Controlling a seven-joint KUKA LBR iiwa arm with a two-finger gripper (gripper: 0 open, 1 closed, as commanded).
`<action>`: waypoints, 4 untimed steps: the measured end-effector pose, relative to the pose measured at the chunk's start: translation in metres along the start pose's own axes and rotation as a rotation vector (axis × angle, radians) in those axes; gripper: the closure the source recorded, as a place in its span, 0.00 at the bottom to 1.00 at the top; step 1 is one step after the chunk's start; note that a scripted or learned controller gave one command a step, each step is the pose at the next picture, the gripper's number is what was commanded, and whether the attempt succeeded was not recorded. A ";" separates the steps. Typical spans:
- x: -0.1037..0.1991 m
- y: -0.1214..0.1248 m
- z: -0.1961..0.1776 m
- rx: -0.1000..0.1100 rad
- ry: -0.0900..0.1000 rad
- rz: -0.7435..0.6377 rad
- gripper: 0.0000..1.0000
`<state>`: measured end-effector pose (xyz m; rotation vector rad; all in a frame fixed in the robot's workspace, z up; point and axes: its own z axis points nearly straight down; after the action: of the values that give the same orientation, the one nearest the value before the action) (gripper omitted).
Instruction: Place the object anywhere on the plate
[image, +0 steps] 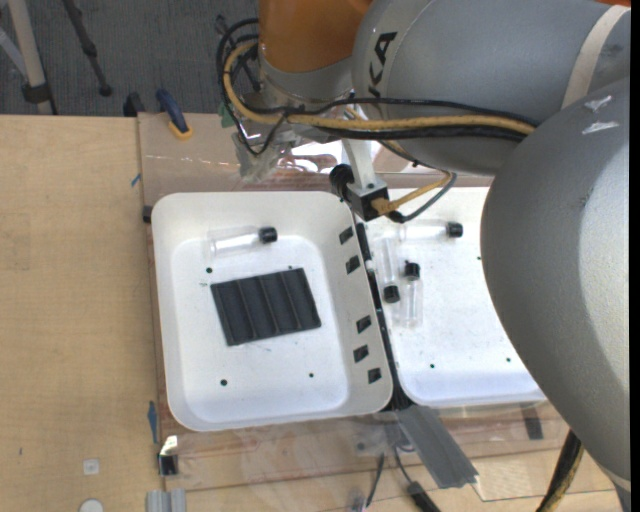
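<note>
I judge I'm at the pick-up step, my jaws' state I cannot tell, and next I must grasp the clear black-capped vial (240, 239) for the black ribbed rectangular plate (265, 306).

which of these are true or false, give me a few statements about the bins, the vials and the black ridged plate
1. The black ridged plate lies in the left bin. True.
2. A clear vial with a black cap rests on the plate. False: it lies on the bin floor beyond the plate, apart from it.
3. The right bin holds clear vials. True.
4. The arm reaches in from the left. False: it comes in from the right.
</note>
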<state>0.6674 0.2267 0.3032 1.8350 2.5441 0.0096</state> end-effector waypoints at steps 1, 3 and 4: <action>-0.008 -0.004 0.058 0.009 0.000 0.016 1.00; -0.010 -0.004 0.026 0.004 0.000 -0.075 1.00; -0.011 -0.005 0.056 0.009 0.001 -0.125 1.00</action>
<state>0.6661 0.2152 0.2473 1.6759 2.6579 -0.0009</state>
